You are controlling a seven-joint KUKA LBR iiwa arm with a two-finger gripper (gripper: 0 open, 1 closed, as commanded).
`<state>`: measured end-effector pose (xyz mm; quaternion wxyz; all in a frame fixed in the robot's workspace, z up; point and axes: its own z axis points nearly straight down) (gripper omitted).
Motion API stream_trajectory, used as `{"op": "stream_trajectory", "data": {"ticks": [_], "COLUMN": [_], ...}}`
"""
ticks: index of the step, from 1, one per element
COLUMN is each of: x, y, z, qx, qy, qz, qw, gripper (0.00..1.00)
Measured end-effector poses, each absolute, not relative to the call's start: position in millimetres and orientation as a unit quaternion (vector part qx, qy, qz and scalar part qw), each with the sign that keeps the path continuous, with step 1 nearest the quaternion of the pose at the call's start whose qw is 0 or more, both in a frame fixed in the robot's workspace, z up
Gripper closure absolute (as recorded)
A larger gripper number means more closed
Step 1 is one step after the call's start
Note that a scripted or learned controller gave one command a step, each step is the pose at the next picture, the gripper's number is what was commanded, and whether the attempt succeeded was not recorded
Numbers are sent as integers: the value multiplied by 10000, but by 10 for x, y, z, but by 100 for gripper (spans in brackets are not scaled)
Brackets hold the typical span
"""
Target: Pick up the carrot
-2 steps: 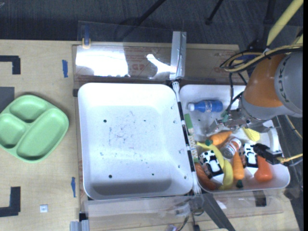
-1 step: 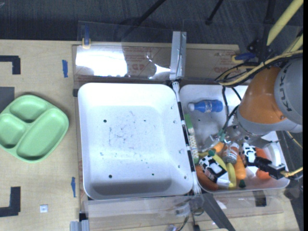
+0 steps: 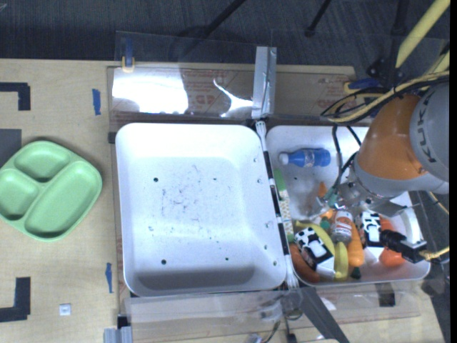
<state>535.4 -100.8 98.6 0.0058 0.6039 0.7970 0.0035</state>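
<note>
Two shallow white bins sit side by side. At the near rim of the right white bin (image 3: 371, 281), around five o'clock, toys crowd together: a yellow banana (image 3: 341, 257), a black-and-white patterned block (image 3: 314, 243), and several orange pieces, one likely the orange carrot (image 3: 355, 246). The grey-and-orange arm's gripper (image 3: 341, 204) hangs over this heap, presumably to reach the carrot; whether it grips anything cannot be told. Farther back lies a clear bottle with a blue label (image 3: 307, 158). The left white bin (image 3: 128, 191) lies at nine o'clock.
</note>
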Motion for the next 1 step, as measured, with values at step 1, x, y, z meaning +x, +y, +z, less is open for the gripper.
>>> {"op": "stream_trajectory", "data": {"ticks": [1], "x": [6013], "y": [-574], "z": [1851], "qx": [5601], "qy": [8285], "qz": [4], "qw": [11], "gripper": [100]}}
